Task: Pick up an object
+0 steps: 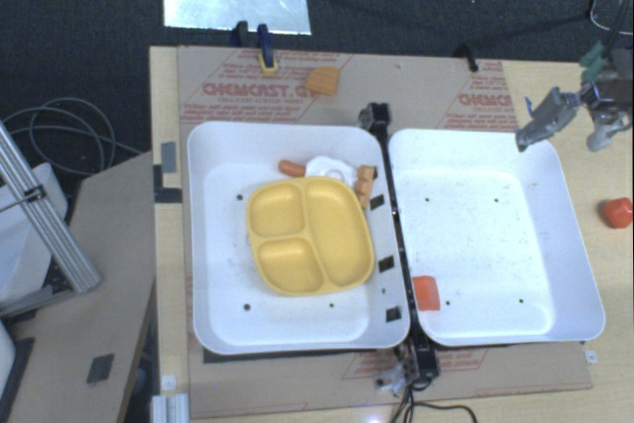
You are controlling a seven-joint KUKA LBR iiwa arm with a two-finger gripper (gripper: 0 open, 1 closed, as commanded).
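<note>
**End effector over the right bin's far right corner, nothing in its grasp**

The grey two-finger end effector (572, 121) hangs at the right edge of the bench (168, 213), above the far right corner of the right shallow white bin (555, 213). Its two fingers stand spread apart, and nothing lies between them.

In the left shallow white bin (213, 213), a yellow three-compartment plastic plate (309, 236) sits near the middle. Along the plate's far edge lie a small orange sausage-shaped piece (291, 168), a white rounded object (330, 170) and a small tan block (365, 181), the block close to the bin's right wall.

In the right bin, a small orange-red block (425, 292) rests at the near left corner. Another orange-red piece (616, 212) lies on the bench just beyond that bin's right wall. A tan foam-like chunk (322, 80) lies on the bench behind the left bin.
</note>
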